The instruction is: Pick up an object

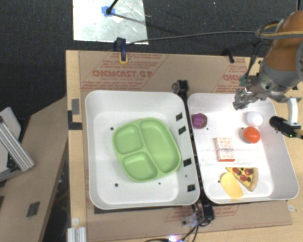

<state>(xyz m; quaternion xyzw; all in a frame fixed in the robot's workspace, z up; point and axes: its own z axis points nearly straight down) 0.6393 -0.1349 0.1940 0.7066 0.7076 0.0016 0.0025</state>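
Cardboard-topped bench bears 2 glossy white bins (293,185); gripper (241,101) hovers above a round white ball (253,118), its state unclear.

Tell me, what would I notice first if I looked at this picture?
Probably the big green divided plate in the left bin. Next, the toy food in the right bin: an orange ball, a white ball, a purple piece, a small carton and a pizza slice. The gripper hangs over that bin's far edge.
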